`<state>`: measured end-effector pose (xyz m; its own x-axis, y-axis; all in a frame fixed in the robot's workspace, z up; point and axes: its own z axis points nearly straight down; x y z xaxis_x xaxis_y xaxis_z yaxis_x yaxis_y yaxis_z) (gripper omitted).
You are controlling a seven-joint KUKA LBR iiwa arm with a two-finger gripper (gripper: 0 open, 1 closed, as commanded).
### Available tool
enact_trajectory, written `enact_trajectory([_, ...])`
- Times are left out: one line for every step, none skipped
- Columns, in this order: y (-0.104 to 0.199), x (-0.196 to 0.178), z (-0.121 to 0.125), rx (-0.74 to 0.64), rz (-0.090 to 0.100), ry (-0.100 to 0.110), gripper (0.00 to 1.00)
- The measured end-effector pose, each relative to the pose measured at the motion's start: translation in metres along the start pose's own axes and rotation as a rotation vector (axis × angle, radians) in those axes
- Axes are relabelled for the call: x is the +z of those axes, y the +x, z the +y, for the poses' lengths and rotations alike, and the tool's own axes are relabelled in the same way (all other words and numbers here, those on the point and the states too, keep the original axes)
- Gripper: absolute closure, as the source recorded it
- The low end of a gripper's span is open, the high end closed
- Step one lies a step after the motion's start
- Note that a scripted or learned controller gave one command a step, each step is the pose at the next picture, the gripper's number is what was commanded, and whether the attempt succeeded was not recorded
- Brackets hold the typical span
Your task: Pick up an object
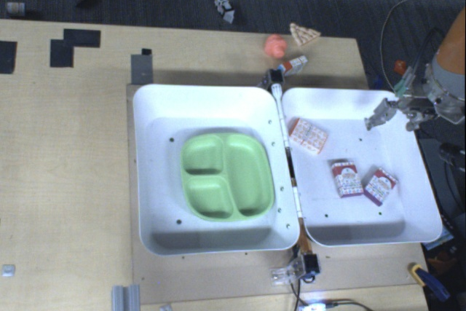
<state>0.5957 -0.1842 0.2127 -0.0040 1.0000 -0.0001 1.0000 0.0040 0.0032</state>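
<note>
The right bin (408,229) holds three small packets. A pale patterned packet (308,136) lies near its left wall. Two red and white packets sit toward the middle right, one (345,178) to the left of the other (379,186). My gripper (394,115) hangs over the bin's far right corner, above and to the right of the packets. Its fingers (378,116) are spread apart with nothing between them.
The left bin (149,156) contains a green divided plate (226,175). Beyond the bins on the bench lie an orange ball (275,46), a wedge-shaped toy (304,33) and a small tube (293,66). Cables and clips sit at the bins' front edge (302,269).
</note>
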Motion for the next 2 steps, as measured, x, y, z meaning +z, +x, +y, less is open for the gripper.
enact_trajectory([0.018, 0.107, -0.014, 0.001, 0.000, 0.002, 0.00])
enact_trajectory([0.066, 0.125, -0.099, 0.003, -0.001, -0.006, 0.00])
